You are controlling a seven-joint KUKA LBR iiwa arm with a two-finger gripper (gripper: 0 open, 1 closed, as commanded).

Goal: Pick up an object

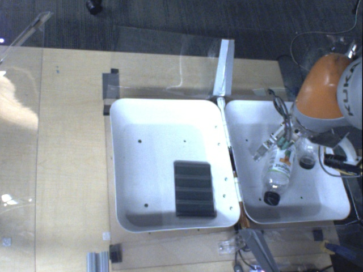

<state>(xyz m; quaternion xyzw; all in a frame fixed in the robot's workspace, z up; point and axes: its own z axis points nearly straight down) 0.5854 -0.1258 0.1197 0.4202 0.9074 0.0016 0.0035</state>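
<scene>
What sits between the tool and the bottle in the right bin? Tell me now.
Nothing visible does. The tool is right over the upper end of the clear bottle, which lies in the right bin with its dark cap toward the near wall. The dark ridged block lies apart in the left bin.

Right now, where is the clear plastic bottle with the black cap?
The bottle lies in the right bin, cap toward the bin's near edge, just below the gripper. The black ridged block sits apart in the left bin.

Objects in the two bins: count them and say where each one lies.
2. A black ribbed block lies in the left bin; a clear bottle lies in the right bin, under the gripper. The arm may hide more.
</scene>
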